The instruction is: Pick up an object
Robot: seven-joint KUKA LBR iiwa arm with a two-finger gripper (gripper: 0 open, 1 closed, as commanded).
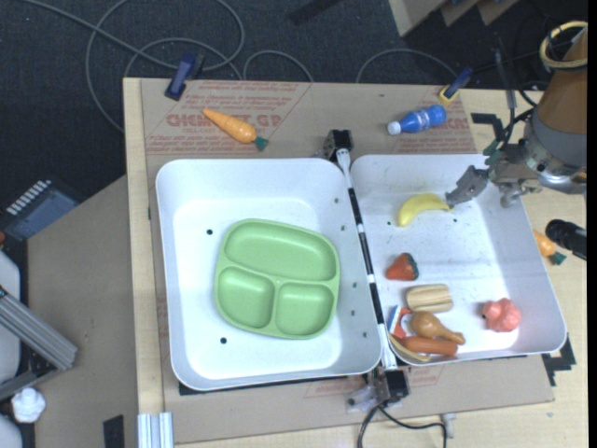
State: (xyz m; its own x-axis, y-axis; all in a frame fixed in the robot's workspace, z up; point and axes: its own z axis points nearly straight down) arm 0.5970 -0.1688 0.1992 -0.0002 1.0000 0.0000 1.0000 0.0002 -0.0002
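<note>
Cardboard-topped bench, two white bins. The gripper [466, 189] hangs by the banana [422, 208] in the right bin [522, 250], can't tell its state. Looks like approach; next it needs lining up over the banana.

On the tabletop [140, 250], the left white plastic bin [187, 203] holds a green three-compartment plate [276, 277]; the right white plastic bin [522, 250] holds a yellow toy banana [422, 207] at the back, a red toy strawberry [403, 267] mid-left, and a tan bread roll [428, 298], brown drumstick [435, 326] and pink lump [502, 315] at the front. Behind the bins lie an orange toy carrot [233, 126] and a blue-and-white bottle [418, 120]
</note>
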